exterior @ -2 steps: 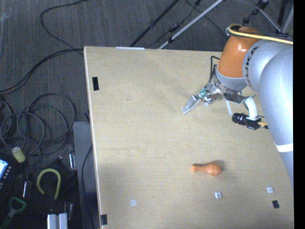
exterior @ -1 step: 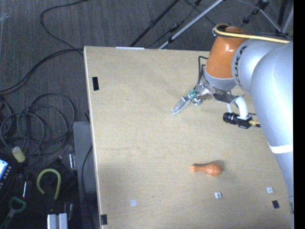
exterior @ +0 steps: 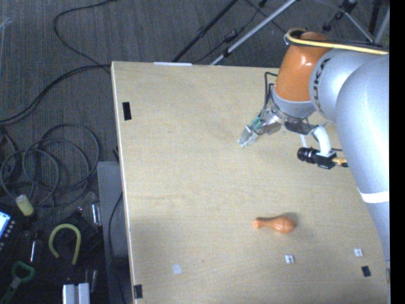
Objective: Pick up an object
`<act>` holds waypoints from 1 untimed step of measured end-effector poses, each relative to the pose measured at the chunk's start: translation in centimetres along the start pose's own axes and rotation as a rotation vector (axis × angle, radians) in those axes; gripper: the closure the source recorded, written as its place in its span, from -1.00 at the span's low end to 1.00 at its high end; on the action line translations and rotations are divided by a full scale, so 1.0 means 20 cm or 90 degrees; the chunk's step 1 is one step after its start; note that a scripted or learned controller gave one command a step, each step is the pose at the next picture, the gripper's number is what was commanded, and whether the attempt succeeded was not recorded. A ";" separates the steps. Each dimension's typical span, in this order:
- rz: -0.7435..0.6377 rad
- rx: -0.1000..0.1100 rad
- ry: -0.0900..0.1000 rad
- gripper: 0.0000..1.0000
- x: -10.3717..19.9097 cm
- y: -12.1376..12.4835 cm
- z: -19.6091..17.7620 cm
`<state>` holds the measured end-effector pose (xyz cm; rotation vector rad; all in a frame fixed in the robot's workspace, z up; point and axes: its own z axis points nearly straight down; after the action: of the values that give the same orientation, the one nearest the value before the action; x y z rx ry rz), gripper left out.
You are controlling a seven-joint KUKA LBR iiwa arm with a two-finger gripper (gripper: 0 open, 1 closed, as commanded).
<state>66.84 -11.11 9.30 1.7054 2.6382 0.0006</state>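
A small orange object (exterior: 276, 223), shaped like a drumstick with its thin end pointing left, lies on the tan board (exterior: 190, 189) in the lower right part. My gripper (exterior: 247, 136) hangs over the board's upper middle, pointing down and to the left. It is well away from the orange object, up and slightly left of it, and nothing shows at its tip. The grey arm with its orange band (exterior: 297, 75) comes in from the right.
The board's left edge (exterior: 120, 170) drops off to a dark carpet with looped cables (exterior: 50, 163) and small tools. Tripod legs (exterior: 266, 18) cross behind the far edge. A black cylinder (exterior: 316, 157) sticks out beside the wrist. Small markers (exterior: 289, 258) dot the near right corner.
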 end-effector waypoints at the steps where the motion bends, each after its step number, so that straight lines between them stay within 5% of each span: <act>1: 0.000 0.000 0.000 -1.00 0.00 0.00 0.00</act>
<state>66.83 -11.11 9.28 1.7055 2.6386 0.0007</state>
